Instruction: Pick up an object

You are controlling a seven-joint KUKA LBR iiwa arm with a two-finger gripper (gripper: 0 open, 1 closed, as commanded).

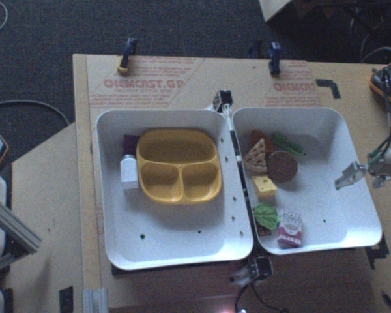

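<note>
Our tool point(349, 174) sits at the right rim of the right bin point(326, 126), low over its bare floor, and it grips nothing. At this size we cannot tell how it is set for a grasp.

Everything we might pick lies well away from the tool, across the bare bin floor, bunched along the bin's far wall. Nearest to us is the round brown patty point(282, 165), with a green piece point(287, 143) just behind it and a wedge of pizza point(255, 156) touching its far side. A yellow cheese block point(264, 186) sits just beyond the patty, a leafy green piece point(266, 214) lies further along that wall, and a small red and white carton point(290, 229) rests beside the leaf, close to the bin's near edge.

In the other bin point(111, 175), further still from the tool, a yellow divided tray point(179, 165) lies with a small white bottle point(129, 172) against its far side.

We judge the main risk to be crowding. The patty, pizza and cheese touch or nearly touch, so a descent there may land on two pieces or push one aside. The patty looks flat and low, so the tool could close above it. The carton stands apart and seems the safer target.
</note>
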